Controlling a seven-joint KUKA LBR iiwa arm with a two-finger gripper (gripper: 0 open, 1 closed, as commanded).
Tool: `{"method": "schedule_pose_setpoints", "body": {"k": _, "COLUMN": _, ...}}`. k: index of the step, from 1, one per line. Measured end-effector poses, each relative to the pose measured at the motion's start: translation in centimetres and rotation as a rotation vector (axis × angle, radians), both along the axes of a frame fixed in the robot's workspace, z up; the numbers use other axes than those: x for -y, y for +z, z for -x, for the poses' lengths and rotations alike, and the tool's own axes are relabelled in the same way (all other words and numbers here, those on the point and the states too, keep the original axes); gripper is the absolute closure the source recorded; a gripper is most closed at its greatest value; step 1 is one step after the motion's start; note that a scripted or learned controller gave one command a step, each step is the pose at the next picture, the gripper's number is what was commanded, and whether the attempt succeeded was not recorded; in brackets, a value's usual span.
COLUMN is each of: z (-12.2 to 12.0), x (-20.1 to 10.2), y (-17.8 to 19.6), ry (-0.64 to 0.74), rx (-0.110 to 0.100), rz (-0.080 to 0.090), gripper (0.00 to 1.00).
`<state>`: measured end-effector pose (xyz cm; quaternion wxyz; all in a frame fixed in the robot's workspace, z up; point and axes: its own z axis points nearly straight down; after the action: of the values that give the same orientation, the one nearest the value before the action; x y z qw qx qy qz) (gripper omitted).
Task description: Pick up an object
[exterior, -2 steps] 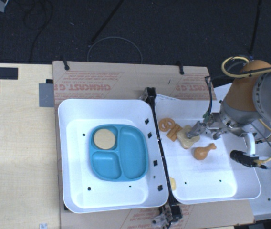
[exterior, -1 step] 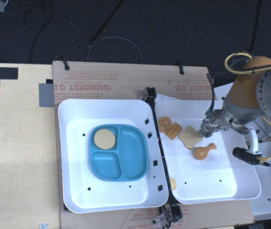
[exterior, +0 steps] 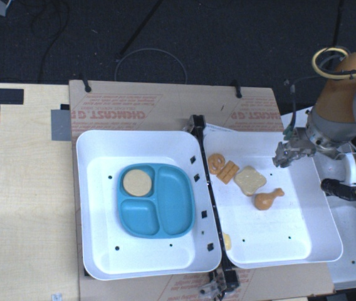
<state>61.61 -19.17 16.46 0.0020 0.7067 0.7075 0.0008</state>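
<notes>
In the right bin (exterior: 303, 240) lie a pretzel-shaped piece (exterior: 215, 163), an orange waffle-like block (exterior: 229, 171), a tan bread slice (exterior: 250, 180) and a brown drumstick (exterior: 267, 199). A small yellow piece (exterior: 227, 241) sits at that bin's left wall. My gripper (exterior: 282, 156) hangs over the right bin's upper right part, to the right of and above the bread slice, with nothing visibly between its fingers. The arm (exterior: 336, 105) comes in from the right.
The left bin (exterior: 96, 249) holds a blue divided plate (exterior: 156, 199) with a round tan cookie (exterior: 136, 182) in its upper left compartment. A black divider (exterior: 204, 193) runs between the bins. Cardboard lies beneath both.
</notes>
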Motion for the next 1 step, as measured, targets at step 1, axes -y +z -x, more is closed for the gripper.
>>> {"method": "schedule_pose_setpoints", "body": {"k": 1, "z": -0.23, "x": 0.13, "y": 6.44, "ry": 0.0, "rx": 0.001, "rz": 0.0, "gripper": 1.0}}
